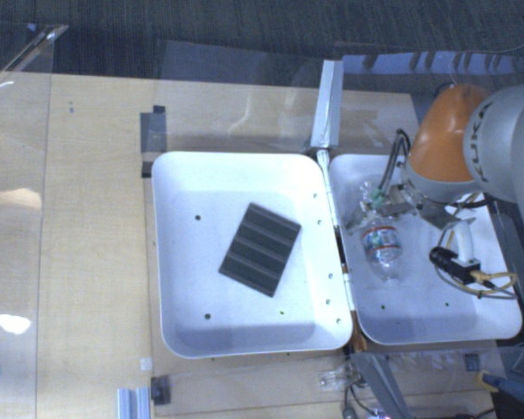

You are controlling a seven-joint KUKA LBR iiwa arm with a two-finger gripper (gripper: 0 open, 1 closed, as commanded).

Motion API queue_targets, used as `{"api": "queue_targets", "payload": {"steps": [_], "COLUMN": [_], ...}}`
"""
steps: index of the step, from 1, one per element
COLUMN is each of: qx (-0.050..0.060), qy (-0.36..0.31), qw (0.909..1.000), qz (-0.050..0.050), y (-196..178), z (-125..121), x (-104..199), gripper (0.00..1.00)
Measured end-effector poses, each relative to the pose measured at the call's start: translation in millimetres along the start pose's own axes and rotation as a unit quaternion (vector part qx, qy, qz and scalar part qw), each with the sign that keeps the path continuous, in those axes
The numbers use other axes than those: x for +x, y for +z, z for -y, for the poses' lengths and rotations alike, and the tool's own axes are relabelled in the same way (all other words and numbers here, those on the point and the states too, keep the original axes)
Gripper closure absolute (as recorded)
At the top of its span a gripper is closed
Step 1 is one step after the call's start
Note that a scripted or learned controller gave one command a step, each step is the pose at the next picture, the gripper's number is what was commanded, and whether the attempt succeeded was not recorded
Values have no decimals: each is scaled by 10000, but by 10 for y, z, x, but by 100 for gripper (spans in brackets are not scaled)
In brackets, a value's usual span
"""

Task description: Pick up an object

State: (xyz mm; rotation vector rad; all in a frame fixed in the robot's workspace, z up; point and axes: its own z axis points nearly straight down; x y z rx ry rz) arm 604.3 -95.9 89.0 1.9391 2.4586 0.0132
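1. Camera view is showing 2 white bins sitting side by side on the bench: the left bin (170,234) and the right bin (498,317).
2. A dark ribbed block (260,249) is lying tilted near the left bin's middle.
3. A clear plastic bottle (382,244) is lying near the right bin's left edge.
4. The gripper (386,201) is hanging just above the bottle's upper end; how its jaws are standing I cannot tell.

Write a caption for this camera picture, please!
Robot gripper above a clear bottle in the right bin; dark ridged block in the left.
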Motion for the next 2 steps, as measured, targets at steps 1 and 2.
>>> {"api": "queue_targets", "payload": {"steps": [1, 2], "qx": [-39, 76], "qy": [-3, -617], "qw": [10000, 9981], "qz": [6, -31], "y": [-130, -960], "z": [-28, -686], "x": [-2, 365], "gripper": [100, 100]}}
